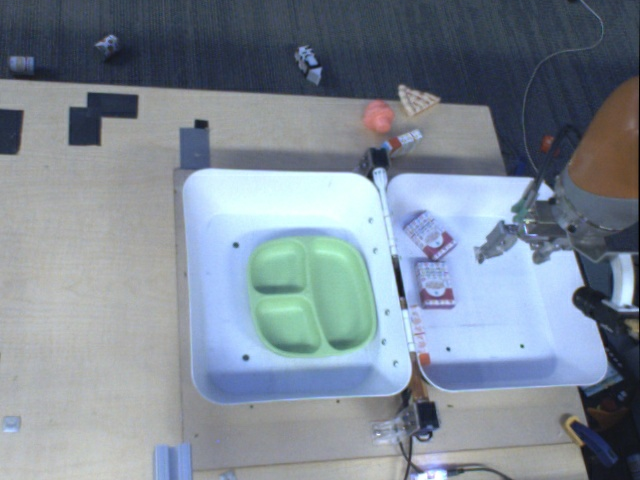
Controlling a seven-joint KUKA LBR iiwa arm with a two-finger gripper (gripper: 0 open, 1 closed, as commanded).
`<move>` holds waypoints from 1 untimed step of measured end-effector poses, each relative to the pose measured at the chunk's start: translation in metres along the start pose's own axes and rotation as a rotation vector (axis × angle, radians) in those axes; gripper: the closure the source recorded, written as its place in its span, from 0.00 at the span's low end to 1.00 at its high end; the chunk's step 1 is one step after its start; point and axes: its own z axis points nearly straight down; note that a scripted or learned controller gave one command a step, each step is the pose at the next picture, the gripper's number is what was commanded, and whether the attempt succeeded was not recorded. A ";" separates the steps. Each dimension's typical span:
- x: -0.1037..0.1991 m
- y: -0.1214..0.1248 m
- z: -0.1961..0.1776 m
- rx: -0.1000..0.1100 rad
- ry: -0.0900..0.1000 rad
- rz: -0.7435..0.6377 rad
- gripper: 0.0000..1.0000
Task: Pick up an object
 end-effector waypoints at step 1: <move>0.013 0.024 0.097 -0.011 -0.003 0.002 0.00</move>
